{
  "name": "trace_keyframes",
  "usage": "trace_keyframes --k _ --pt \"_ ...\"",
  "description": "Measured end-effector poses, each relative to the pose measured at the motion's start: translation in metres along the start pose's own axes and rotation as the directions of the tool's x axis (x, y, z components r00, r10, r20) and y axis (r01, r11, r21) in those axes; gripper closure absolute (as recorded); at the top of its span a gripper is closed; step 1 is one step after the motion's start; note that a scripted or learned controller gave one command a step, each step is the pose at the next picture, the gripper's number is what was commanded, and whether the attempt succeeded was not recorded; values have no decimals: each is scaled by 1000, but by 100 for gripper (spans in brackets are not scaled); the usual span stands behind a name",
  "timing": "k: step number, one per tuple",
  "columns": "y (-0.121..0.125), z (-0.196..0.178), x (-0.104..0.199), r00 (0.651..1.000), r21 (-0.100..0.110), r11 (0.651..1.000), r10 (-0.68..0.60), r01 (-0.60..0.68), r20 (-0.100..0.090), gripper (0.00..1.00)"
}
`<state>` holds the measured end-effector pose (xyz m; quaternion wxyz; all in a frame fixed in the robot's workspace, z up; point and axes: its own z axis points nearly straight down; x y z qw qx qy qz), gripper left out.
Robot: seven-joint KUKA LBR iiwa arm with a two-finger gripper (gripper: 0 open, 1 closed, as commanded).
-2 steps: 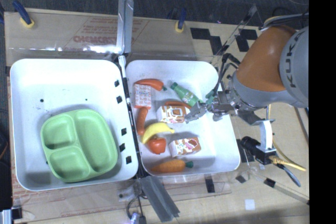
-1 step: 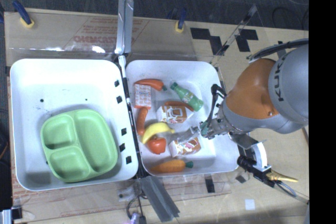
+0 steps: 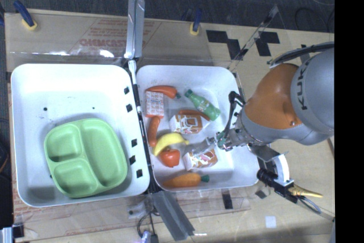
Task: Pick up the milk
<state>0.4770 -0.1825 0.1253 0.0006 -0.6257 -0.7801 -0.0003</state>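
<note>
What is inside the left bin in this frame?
The left bin holds one thing: a green divided tray with three compartments, lying toward its near side. The bin floor beneath the tray is covered, so anything under it cannot be seen. All the food lies in the right bin.

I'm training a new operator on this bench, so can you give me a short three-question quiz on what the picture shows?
1. True or false: the green tray lies in the same bin as the banana.
2. Which lies nearest the camera-side wall of the right bin? A) green bottle B) carrot C) banana
3. Fill in: the gripper is over the ___ bin, next to a small carton.

Key: 1 false; 2 B; 3 right.
</note>
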Motion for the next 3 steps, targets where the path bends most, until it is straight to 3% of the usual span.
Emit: trace_keyframes --k 1,2,3 --pt "1 -11 0 1000 -2 1000 -6 6 3 100" --pt "20 -77 88 971 0 971 -239 239 2 100" --pt "41 -84 160 994 1 994 -107 107 2 100"
